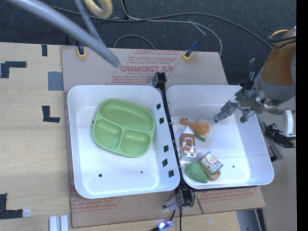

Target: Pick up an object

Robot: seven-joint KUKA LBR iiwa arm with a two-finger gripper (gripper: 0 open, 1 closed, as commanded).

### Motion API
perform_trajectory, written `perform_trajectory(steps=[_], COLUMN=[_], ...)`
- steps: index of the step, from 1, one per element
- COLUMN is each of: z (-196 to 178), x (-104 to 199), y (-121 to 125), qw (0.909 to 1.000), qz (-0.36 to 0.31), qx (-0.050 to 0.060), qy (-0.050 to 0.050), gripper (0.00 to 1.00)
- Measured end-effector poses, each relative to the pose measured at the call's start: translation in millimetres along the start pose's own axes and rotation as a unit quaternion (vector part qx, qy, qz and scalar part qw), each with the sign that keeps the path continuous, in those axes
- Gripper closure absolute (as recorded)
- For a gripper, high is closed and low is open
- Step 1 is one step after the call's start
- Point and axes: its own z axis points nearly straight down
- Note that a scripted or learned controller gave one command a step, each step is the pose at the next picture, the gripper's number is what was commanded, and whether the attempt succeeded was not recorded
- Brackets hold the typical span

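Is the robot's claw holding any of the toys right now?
No, nothing is held. The gripper hangs open over the right bin, up and to the right of the toy drumstick, with no toy between its fingers.

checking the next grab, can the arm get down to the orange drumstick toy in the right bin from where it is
Probably yes. The end effector hangs over the right bin, just right of the orange drumstick toy, with bare bin floor between them. The small carton lies close below the toy and may crowd a grasp.
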Motion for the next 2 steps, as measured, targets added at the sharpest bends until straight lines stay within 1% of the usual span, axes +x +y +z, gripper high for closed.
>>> perform_trajectory(steps=[1, 2], z=[-9, 35], x=[1, 1], y=[3, 2], qw=[1.0, 1.0], qz=[-0.002, -0.002], qx=[-0.007, -0.005], qy=[-0.001, -0.002], gripper=[0.0, 0.0])
